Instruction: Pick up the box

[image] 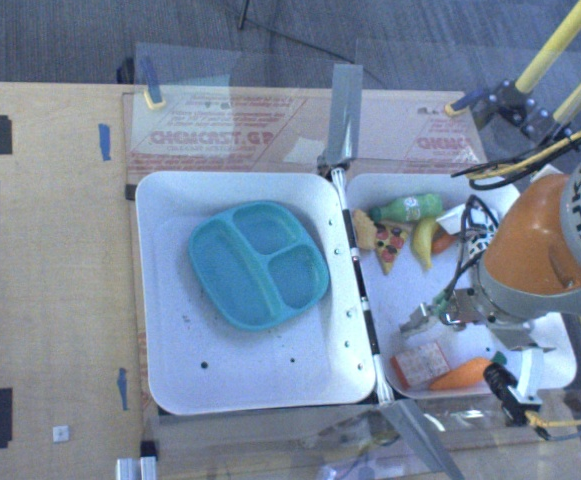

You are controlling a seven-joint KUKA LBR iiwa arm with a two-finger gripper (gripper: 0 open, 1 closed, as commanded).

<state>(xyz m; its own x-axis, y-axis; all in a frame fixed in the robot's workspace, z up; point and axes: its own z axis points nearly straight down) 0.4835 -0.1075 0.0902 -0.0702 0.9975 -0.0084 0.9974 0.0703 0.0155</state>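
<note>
Box at right bin's near edge, just below fingers, their spread unclear

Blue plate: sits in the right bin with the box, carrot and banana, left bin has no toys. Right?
Not quite. The camera view shows the blue plate in the left bin, alone on the white floor. The box, carrot and banana are in the right bin, as you said, with the hand just above the box.

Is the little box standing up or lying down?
Lying down. The box rests flat on the floor of the right bin, its wide face up, beside the carrot.
</note>
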